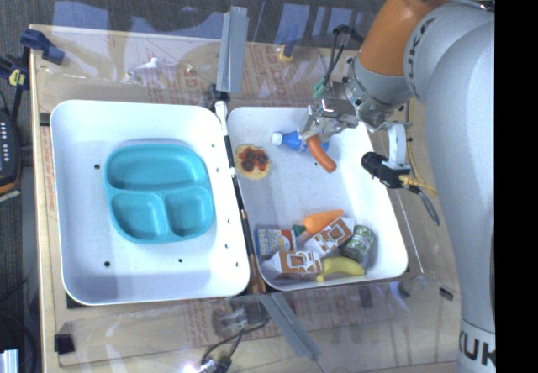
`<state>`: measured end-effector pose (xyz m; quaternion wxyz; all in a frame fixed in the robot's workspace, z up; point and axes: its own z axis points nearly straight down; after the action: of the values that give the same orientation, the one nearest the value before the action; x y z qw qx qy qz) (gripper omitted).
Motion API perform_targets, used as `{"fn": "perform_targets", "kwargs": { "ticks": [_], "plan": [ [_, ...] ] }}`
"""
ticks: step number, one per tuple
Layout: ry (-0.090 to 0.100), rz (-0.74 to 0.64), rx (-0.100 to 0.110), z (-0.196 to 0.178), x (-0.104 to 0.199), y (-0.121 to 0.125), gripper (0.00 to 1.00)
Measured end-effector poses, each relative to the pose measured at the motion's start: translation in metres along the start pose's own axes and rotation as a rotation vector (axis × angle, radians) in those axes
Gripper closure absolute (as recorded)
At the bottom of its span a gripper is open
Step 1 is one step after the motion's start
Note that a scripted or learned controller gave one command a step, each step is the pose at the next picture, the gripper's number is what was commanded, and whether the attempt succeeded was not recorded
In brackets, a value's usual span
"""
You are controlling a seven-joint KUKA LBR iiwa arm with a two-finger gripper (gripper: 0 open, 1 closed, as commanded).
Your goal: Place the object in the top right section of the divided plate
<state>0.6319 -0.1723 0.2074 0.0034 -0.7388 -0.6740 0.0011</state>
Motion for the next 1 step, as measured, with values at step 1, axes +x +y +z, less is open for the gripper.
{"fn": "perform_targets", "kwargs": {
  "ticks": [1],
  "plan": [
    [-0.002, 0.160, 0.000, 0.0175, 0.1043, -0.0200, 1.00]
  ]
}}
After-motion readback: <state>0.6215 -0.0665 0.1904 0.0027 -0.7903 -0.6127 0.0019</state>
